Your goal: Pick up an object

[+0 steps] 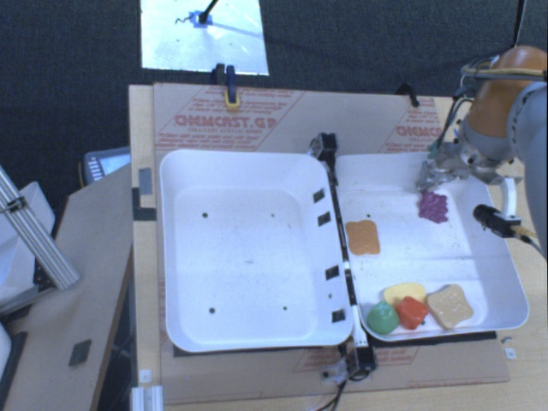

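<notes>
Assessing the risks first, we judged that a miss was the likeliest fault: the gripper (432,176) stood at the far edge of the right bin (505,268), just above the purple grape cluster (433,205), and the cluster is lumpy and irregular, so a descent slightly off centre could have nudged it aside or caught a single lobe that would slip on the lift. We also judged that the bin's far wall lay close enough to the tool to foul a finger on a steep approach. We could not tell whether the claw was spread or closed, because its tips merged into one grey mass at this angle, and nothing was visibly held. The arm (505,101) entered from the right, its orange band high and the wrist bent downward toward the bin floor. The other candidates lay well apart from the tool: an orange slice (363,237) near the divider, and a yellow piece (404,293), green ball (382,318), red piece (412,312) and toast slice (450,306) clustered at the near wall. The left bin (248,247) stood beside it.
</notes>
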You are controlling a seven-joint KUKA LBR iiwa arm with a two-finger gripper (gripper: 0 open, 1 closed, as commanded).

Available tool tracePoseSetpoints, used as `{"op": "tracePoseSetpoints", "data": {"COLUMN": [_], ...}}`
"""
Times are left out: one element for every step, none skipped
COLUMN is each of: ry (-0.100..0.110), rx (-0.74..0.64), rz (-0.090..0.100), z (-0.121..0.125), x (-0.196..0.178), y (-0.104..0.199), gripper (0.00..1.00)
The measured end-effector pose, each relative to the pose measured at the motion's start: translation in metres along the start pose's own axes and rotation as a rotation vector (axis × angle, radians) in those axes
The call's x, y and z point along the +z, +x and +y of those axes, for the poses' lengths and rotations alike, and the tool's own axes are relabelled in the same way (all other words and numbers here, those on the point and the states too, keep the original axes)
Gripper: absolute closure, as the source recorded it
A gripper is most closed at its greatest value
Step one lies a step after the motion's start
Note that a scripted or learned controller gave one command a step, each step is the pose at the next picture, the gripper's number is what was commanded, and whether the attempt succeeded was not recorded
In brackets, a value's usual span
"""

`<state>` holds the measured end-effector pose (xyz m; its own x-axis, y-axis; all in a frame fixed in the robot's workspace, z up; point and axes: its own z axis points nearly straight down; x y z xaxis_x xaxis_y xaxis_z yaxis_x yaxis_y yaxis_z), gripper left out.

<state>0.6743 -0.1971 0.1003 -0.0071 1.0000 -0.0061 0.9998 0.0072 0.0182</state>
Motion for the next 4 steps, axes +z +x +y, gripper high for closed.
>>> {"op": "tracePoseSetpoints", "data": {"ry": [0.003,0.005,0.002,0.015], "rx": [0.003,-0.004,-0.002,0.001], "rz": [0.001,0.006,0.004,0.006], "z": [0.000,0.002,0.003,-0.016], "x": [-0.165,-0.272,-0.412,-0.437], "y": [0.002,0.074,0.112,0.144], "gripper": [1.00,1.00,1.00,1.00]}}
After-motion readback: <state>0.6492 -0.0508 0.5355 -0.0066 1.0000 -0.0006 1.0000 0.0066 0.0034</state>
